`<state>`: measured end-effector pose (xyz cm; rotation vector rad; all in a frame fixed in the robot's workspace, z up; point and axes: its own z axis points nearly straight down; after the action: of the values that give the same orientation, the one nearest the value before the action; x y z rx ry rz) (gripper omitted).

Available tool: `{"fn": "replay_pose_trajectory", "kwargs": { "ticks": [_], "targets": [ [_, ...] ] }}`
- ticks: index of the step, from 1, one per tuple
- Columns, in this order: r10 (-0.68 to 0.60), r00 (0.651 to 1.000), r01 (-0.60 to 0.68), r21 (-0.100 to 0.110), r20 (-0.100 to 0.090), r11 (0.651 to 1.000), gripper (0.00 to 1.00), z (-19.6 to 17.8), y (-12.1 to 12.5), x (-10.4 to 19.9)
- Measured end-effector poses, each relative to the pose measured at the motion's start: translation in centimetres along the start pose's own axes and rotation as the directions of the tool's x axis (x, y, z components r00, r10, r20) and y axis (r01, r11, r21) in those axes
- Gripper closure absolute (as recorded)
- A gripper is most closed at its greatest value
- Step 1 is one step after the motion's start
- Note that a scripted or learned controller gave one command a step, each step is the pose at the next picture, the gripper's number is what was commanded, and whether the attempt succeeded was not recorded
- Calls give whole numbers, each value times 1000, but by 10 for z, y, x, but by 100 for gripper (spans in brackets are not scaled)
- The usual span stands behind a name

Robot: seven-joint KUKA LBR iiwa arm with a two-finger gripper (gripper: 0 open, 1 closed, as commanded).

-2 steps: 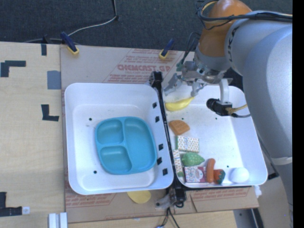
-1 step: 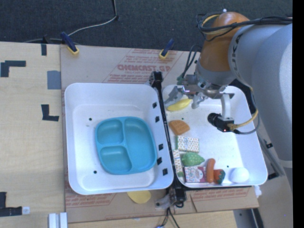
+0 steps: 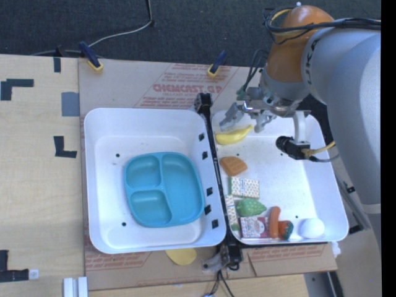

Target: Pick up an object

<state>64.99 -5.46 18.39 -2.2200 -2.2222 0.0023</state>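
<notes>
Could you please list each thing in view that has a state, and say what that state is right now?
tool: low over the right bin's far left corner, just above the banana
banana: lying flat in the right bin, not lifted
blue divided plate: lying flat in the left bin, compartments bare
orange piece: flat on the bin floor
carrot: lying at the near edge
white ball: resting in the near right corner

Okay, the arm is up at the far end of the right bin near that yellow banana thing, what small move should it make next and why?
Probably a short, straight descent onto the banana. The gripper hangs directly above the banana's upper edge at the far end of the right bin, and nothing shows between its fingers. The banana lies apart from the orange piece nearer the camera, so lowering there should meet only that item.
</notes>
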Motion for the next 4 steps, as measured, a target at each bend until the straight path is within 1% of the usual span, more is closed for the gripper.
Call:
{"fn": "replay_pose_trajectory", "kwargs": {
  "ticks": [1, 2, 3, 4],
  "targets": [
    [0, 1000, 0, 0, -1, 1000, 0, 0, -2, 21],
    [1, 1000, -1, 0, 0, 1000, 0, 0, -48, 20],
    [0, 1000, 0, 0, 0, 1000, 0, 0, -27, -7],
    [-1, 1000, 1, 0, -1, 1000, 0, 0, 6, -5]
  ]
}}
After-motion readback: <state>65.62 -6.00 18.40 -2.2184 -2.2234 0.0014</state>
